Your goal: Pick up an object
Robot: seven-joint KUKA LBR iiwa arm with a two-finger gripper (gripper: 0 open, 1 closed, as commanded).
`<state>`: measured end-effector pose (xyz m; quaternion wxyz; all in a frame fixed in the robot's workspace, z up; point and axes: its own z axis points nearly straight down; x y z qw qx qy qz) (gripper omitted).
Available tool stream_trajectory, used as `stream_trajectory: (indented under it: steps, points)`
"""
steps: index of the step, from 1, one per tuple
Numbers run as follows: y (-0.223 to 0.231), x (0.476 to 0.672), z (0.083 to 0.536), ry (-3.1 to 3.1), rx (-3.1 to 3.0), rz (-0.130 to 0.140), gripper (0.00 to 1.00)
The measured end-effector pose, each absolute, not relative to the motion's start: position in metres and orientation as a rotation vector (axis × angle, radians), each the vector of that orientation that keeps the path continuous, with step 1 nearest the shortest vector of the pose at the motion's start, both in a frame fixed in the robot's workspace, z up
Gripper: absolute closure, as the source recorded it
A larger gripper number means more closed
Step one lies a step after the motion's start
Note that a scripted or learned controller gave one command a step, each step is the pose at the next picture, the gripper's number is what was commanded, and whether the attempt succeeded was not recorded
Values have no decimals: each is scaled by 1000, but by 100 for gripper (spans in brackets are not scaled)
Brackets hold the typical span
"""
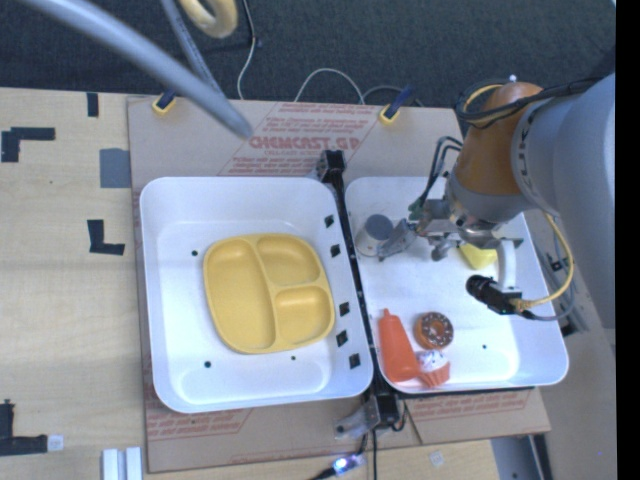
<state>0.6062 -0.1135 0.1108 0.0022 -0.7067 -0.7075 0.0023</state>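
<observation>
Overhead, the grey arm (570, 168) with its orange band (495, 153) enters from the right and reaches down over the right bin (520, 363). Both white bins rest on a brown board (290, 138) laid on the bench; the left bin (170, 368) and the right bin stand side by side, touching along a dark central divider.

The left bin contains one item: a yellow divided plate (268, 291) with three compartments, lying flat near the bin's centre.

The gripper (420, 240) sits low over the upper part of the right bin, close to the divider. Its finger spacing is obscured by the wrist hardware, so whether the pincer is wide, narrow or holding anything cannot be determined. A grey round object (377, 229) lies just to the left of the gripper, at the upper-left of the right bin. A yellow object (478, 256) lies just to the right of the gripper, partly hidden under the wrist.

Near the lower-left of the right bin, an orange object (397, 348) lies lengthwise. A brown doughnut-like object (434, 330) lies just beside it on the right.
</observation>
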Motion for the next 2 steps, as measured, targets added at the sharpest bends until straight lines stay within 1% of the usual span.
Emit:
stream_trajectory:
  steps: [1, 2]
  points:
    - [-113, 607, 124, -2224, -2217, 4, 100]
    - [-111, 610, 187, -2226, -2222, -5, 100]
